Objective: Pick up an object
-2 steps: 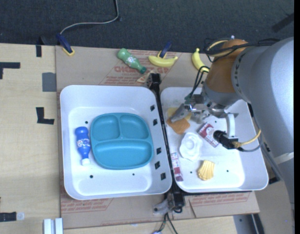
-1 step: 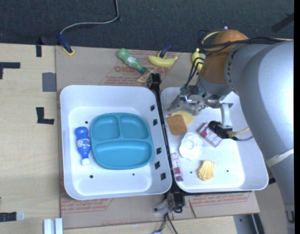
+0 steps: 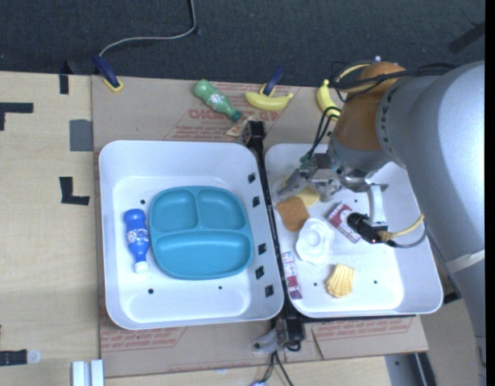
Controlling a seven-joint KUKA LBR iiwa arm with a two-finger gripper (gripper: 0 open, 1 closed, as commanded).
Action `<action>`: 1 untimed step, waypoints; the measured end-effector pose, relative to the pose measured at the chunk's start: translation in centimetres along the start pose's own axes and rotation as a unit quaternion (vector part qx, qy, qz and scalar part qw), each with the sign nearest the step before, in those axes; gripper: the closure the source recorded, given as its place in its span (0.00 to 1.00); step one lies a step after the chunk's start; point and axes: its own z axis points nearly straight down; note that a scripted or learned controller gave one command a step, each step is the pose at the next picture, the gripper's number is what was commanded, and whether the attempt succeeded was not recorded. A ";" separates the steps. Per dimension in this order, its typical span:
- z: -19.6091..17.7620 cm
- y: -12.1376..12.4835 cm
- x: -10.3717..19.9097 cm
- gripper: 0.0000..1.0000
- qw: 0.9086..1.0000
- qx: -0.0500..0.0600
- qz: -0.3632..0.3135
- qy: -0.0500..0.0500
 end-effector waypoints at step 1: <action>0.0 -1.0 -0.1 0.00 1.000 -0.001 0.000 0.000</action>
